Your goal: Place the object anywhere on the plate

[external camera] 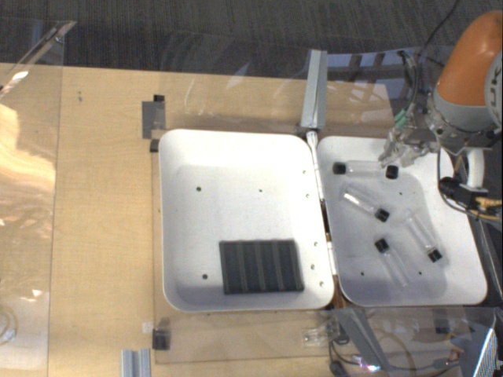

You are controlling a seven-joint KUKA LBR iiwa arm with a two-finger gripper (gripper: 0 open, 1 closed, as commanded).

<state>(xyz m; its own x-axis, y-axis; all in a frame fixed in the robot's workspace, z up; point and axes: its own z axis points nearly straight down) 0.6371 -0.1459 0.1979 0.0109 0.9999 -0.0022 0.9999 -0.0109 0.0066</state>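
Your end effector [395, 149] hangs at the upper right of the frame, over the top edge of the right bin [464, 289]; you cannot tell whether it grips anything. Several clear tubes with black caps [383, 214] lie scattered across that bin. The dark ridged plate [260, 266] sits low in the left bin [189, 210], well apart from them.

Bright, even light from above — the white bins [236, 171] nearly wash out. Warm glare streaks the table [31, 155] at left. Slightly soft focus.
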